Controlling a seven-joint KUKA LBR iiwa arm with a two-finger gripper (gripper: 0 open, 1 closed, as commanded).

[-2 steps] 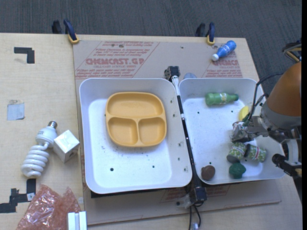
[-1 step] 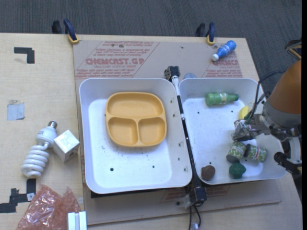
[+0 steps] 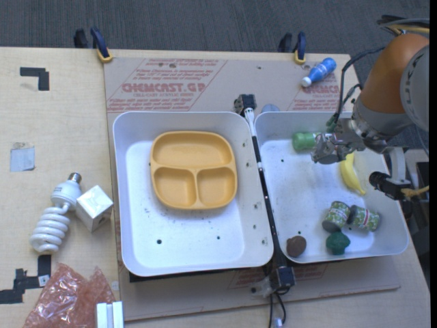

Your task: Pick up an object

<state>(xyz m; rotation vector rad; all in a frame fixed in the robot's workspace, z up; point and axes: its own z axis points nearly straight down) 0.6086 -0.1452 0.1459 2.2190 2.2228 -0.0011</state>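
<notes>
Step in hand: while the end effector [image 3: 326,149] hangs low over the far part of the right bin [image 3: 287,183], nothing shows between its parts, so I judge this the approach, before any grasp.
End effector state: whether it is apart or together I cannot tell; the metal is too small and dark against the bin floor.
Nearest things: a green piece [image 3: 303,141] lies just beside the end effector toward the far wall of the right bin; a banana [image 3: 351,175] lies just beside it toward the right wall.
Further things: two small patterned cans [image 3: 349,215], a dark green lump [image 3: 337,242] and a brown ball [image 3: 295,245] sit along the near side of the right bin, well apart from the end effector.
Next move: probably a short shift onto the green piece or banana, then a descent and close.
Edges: the green piece hugs the far wall, leaving little clearance there.
Open room: the middle floor of the right bin is bare.
</notes>
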